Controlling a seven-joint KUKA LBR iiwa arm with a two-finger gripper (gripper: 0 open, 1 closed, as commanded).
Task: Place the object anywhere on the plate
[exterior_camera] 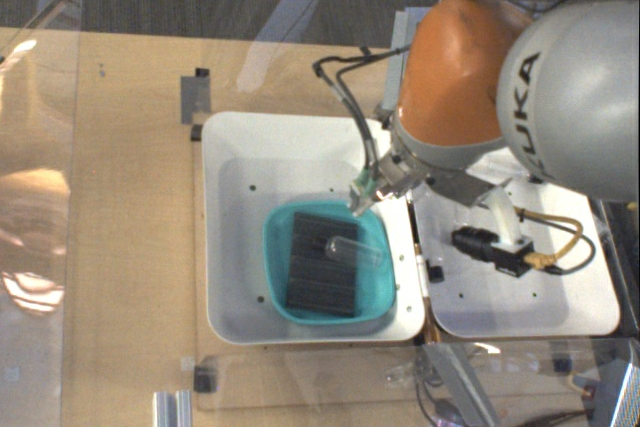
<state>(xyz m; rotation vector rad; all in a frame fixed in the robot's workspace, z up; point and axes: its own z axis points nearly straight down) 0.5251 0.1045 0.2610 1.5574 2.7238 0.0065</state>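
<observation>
Arm point(570, 95), grey w/ orange band, is closest to the lens & reads "KUKA" on its grey link. Its gripper point(362, 197) hangs at the upper-right rim of the teal plate point(272, 245); can't tell whether it's apart or closed. Left bin point(228, 215) on the table point(120, 235) holds that plate, w/ a black ridged slab point(312, 280) lying on it & a clear tube point(352, 249) resting across the slab's upper right; right bin point(590, 310) sits just beside.
</observation>
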